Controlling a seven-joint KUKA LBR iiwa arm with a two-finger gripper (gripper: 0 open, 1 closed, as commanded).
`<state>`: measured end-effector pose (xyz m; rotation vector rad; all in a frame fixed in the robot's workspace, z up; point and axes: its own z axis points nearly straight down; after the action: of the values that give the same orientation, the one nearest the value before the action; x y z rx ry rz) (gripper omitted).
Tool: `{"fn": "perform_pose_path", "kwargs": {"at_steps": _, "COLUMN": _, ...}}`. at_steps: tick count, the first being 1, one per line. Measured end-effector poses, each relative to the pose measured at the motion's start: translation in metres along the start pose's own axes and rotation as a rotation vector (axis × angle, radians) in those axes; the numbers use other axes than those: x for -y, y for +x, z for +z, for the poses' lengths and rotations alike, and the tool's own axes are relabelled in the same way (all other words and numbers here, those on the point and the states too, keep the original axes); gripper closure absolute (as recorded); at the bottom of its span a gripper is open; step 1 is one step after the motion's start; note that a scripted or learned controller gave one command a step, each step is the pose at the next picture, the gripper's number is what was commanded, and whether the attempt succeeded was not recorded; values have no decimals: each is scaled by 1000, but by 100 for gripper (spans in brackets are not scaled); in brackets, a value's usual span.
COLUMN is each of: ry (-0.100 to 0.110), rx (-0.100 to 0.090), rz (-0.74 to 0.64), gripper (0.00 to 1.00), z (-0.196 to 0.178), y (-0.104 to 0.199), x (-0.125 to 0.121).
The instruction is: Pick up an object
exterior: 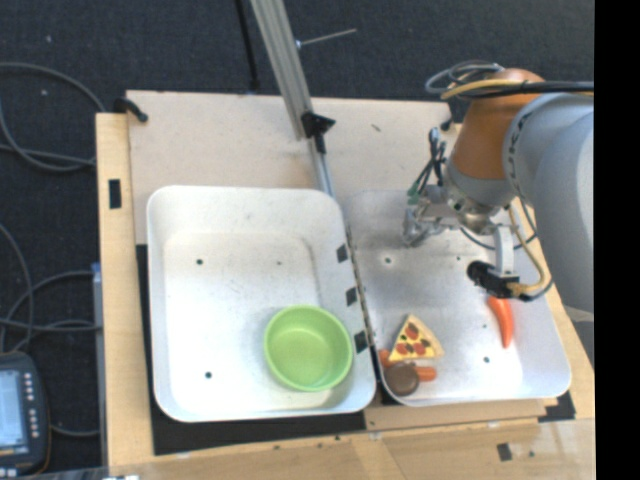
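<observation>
In the right bin [440,278] a toy pizza slice [414,340] lies near the front edge, with a small brown round piece [403,378] just below it. An orange carrot [503,321] rests at the bin's right side. A green bowl [308,347] sits in the front right corner of the left bin [200,268]. My gripper [418,226] hangs low over the back of the right bin, well apart from the pizza slice and the carrot. Nothing shows between its fingers.
A slanted metal pole [290,68] rises from the back of the bench between the bins. Cables [515,263] hang from the wrist over the right bin. The bench edge runs close behind both bins.
</observation>
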<state>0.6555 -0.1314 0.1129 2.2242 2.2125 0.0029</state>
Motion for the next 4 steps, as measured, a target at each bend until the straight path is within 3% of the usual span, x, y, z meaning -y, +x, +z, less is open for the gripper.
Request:
{"fn": "perform_pose_path", "kwargs": {"at_steps": 2, "ry": -4, "rx": -1, "rz": -8, "gripper": 100, "z": -112, "y": -4, "x": 12}}
{"fn": "perform_pose_path", "kwargs": {"at_steps": 3, "ry": 1, "rx": -2, "rz": -8, "gripper": 100, "z": -129, "y": -4, "x": 11}}
{"fn": "perform_pose_path", "kwargs": {"at_steps": 4, "ry": 5, "rx": -2, "rz": -11, "gripper": 100, "z": -120, "y": 49, "x": 23}}
